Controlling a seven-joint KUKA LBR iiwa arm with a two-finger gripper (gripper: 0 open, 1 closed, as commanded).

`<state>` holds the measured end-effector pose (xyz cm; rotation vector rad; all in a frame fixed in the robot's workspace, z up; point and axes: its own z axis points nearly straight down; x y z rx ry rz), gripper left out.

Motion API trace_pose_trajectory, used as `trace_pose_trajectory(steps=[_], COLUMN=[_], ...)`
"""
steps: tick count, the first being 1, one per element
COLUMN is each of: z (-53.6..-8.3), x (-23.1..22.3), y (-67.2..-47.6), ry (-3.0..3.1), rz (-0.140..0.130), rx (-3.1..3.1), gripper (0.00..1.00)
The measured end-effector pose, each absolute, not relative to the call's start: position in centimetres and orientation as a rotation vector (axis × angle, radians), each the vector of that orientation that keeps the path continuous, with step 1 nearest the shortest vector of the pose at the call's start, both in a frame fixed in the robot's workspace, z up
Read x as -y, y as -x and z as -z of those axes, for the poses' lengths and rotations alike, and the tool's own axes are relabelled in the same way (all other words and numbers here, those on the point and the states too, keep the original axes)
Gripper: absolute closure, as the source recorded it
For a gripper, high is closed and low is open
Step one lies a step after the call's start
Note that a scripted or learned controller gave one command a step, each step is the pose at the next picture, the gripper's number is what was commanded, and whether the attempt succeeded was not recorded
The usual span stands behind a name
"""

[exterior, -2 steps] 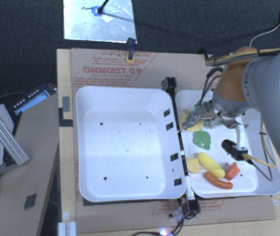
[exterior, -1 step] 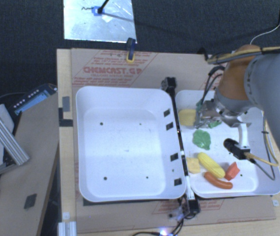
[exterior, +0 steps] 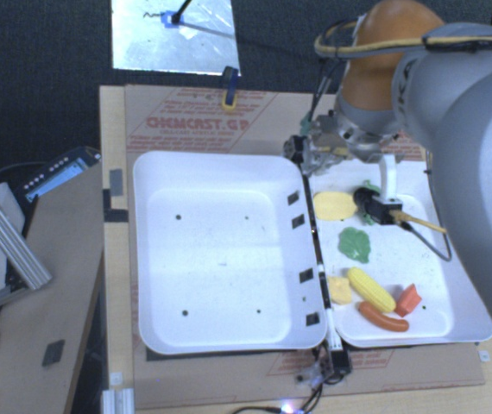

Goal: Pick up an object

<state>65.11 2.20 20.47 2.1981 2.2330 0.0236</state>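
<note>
Bench bearing a printed cardboard sheet (exterior: 194,121) on which two shallow white bins sit edge to edge, the left bin (exterior: 220,257) and the right bin (exterior: 427,270). Nearest in the right bin lie a red sausage (exterior: 383,318), an orange-red wedge (exterior: 409,299) and a corn cob (exterior: 371,289), with a pale yellow lump (exterior: 340,290) against the dividing wall. Beyond them lie a green leafy piece (exterior: 355,244) and then a flat yellow disc (exterior: 335,204). The gripper (exterior: 309,155) hangs at that bin's far left corner, just past the disc; whether its jaws are spread or closed cannot be told. Farther back, a blue-and-yellow clamp (exterior: 229,90) sits on the sheet's edge.
</note>
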Motion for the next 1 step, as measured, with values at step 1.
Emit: trace_pose_trajectory(steps=[1], z=[-32.9], x=[-4.7], y=[-67.12], ry=[-2.203], rz=[-0.023], rx=[-2.223], gripper=[1.0])
